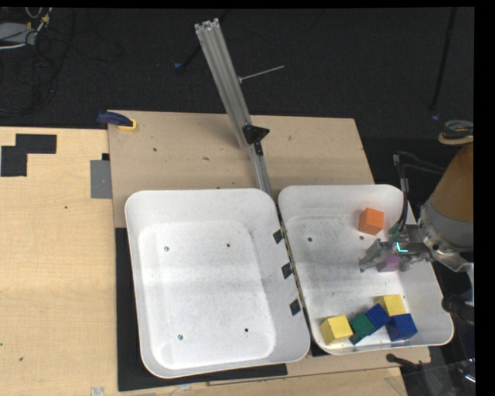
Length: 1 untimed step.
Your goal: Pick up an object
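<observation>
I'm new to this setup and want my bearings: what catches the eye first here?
The coloured blocks in the right bin stand out: an orange block near its far side, and a cluster of yellow, green and blue blocks at its near edge. The gripper hangs low over that bin, beside a purple block. The left bin is plain white.

Pale wooden bench (46,255), dark floor (100,62) behind, slanted aluminium rail (224,77), loose cables (23,23)
</observation>
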### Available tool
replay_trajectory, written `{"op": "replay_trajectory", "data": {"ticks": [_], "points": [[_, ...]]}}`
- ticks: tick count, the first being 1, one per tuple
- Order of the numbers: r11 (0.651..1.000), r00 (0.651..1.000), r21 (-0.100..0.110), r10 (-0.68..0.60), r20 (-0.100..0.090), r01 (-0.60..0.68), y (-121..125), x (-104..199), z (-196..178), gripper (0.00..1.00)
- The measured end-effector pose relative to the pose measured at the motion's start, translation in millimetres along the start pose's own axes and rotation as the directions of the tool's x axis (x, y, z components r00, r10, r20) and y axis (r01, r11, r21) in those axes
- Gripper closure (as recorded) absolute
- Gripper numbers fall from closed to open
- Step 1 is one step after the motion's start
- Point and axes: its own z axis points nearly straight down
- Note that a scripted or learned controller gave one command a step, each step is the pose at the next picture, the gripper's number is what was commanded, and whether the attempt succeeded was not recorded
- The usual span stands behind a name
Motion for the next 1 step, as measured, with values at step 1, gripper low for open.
{"op": "replay_trajectory", "data": {"ticks": [1], "points": [[1.000, 1.000, -0.005, 0.002, 0.001, -0.002, 0.8, -0.9, -1.9, 0.00]]}}
